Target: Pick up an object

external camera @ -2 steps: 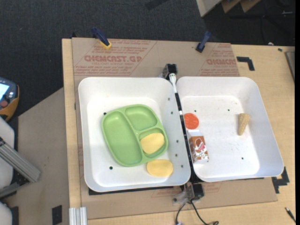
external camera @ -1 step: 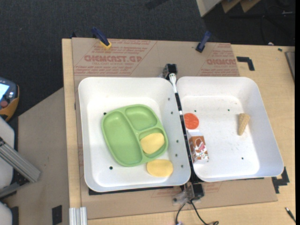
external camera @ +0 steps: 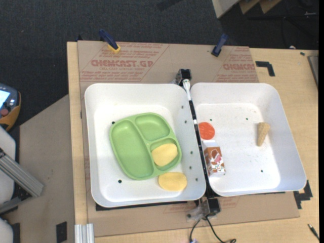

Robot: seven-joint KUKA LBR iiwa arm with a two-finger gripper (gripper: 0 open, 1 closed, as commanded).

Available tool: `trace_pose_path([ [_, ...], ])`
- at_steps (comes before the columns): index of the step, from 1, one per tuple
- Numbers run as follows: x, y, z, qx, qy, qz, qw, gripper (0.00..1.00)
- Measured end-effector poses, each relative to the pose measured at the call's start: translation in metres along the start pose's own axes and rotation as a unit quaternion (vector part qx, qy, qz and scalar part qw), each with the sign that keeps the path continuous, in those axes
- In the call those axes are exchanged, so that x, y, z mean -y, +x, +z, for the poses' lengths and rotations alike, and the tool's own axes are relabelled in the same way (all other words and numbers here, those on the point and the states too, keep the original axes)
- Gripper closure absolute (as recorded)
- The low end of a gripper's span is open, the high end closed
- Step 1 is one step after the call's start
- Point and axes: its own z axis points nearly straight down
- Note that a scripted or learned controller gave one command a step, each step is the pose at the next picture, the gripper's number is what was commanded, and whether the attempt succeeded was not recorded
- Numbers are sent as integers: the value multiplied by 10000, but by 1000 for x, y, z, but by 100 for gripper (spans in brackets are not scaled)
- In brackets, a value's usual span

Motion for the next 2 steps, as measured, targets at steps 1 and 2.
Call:
trace_pose_path([
  [1,-3,0,1,4,0,-9,10000,100],
  [2,-39,0,1,11,-8,-16,10000,100],
])
